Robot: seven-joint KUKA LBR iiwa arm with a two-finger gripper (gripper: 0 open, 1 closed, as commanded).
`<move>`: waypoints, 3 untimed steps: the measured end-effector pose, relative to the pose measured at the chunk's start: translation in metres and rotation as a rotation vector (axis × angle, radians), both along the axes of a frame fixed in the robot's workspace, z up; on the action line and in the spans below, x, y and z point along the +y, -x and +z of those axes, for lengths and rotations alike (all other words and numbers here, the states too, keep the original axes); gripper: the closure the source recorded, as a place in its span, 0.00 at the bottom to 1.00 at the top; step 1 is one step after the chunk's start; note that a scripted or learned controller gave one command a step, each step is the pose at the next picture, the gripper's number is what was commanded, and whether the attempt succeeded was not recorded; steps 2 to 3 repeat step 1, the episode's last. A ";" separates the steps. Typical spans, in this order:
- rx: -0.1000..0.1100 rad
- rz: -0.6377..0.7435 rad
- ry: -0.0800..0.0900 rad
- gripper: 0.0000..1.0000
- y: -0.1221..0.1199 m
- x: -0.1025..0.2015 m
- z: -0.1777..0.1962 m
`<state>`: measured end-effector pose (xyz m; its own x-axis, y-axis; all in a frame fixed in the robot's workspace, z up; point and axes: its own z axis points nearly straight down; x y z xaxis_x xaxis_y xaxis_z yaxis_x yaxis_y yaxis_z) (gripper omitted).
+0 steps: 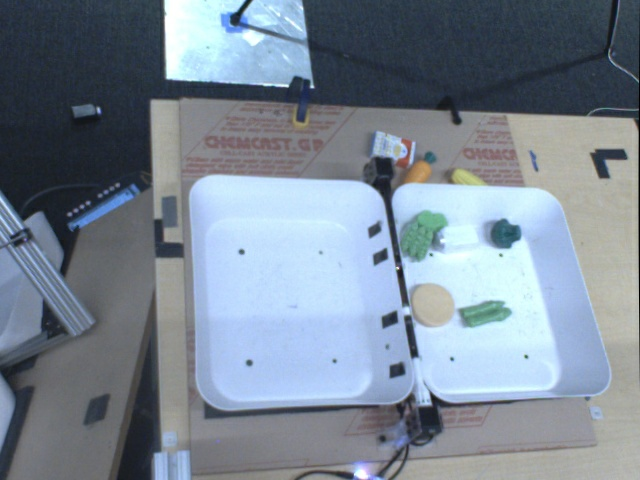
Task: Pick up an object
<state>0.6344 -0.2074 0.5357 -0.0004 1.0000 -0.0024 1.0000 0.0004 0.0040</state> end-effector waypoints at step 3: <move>0.000 0.006 -0.001 1.00 -0.035 0.019 0.000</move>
